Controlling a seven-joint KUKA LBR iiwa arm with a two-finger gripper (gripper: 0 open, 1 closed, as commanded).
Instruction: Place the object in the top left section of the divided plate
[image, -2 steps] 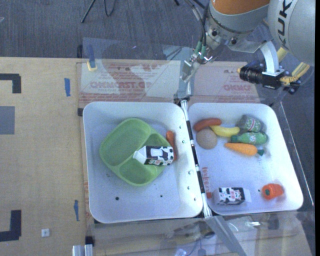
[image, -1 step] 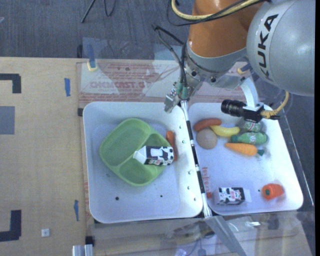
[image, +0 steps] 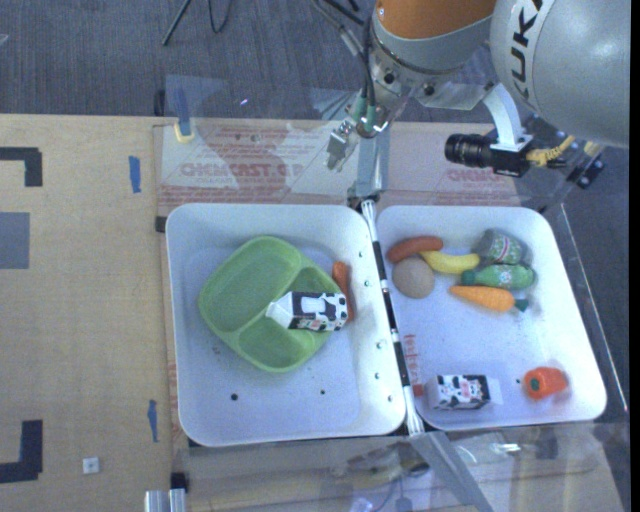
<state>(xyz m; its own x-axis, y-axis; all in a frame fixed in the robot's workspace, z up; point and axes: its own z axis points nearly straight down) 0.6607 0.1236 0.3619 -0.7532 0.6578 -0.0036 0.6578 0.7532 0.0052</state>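
Nearest the bottom of the frame, a cow-patterned milk carton (image: 462, 391) is lying in the lower part of the right bin (image: 585, 300), with a small orange-red vegetable (image: 545, 382) well apart to its right. Further up in that bin a cluster is sitting together — a carrot (image: 483, 297), a green vegetable (image: 500, 275), a yellow banana (image: 450, 262), a brown potato-like ball (image: 412, 279), a red sausage (image: 414, 245) and a grey-green packet (image: 501, 245).

In the left bin (image: 190, 380), the green divided plate (image: 262, 302) is resting at a tilt to the frame. A second cow-patterned carton (image: 319, 311) is lying across the plate's right edge, partly on the plate and partly overhanging it, touching or just beside a small orange piece (image: 343, 277) against the bin's right wall. Which object the task means cannot be told for certain; judging by position, this carton seems the likeliest, and it is sitting at the plate's right side rather than in the upper left section, which is looking bare. So the placing appears unfinished — the object would need to be grasped and carried across the plate.

Farthest, at the top of the frame, the gripper (image: 350, 140) is hanging above the counter (image: 80, 300) behind the bins, over the seam between them. Nothing is between its fingers, though how far apart they are cannot be told.
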